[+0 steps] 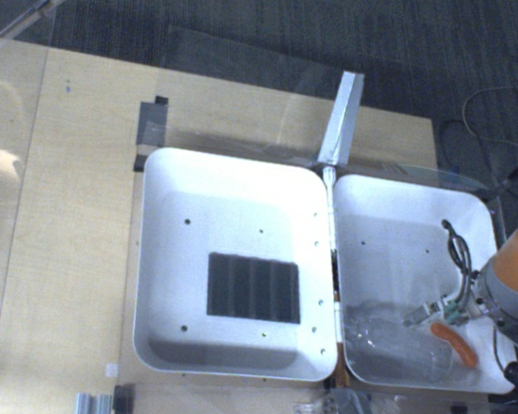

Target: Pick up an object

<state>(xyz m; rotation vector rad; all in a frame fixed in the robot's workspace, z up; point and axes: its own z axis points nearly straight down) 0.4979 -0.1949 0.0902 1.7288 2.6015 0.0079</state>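
Orange object near right bin front-right edge; tool beside.

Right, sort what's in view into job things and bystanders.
Job:
- pincer, low in the right bin
- orange object beside it
- clear plastic object

Lying about:
- dark ribbed tray in the left bin
- grey post between the bins

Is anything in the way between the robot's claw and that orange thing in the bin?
Nothing visible is. The gripper sits low in the right bin, with the orange object right beside it. A clear plastic piece lies off to the side.
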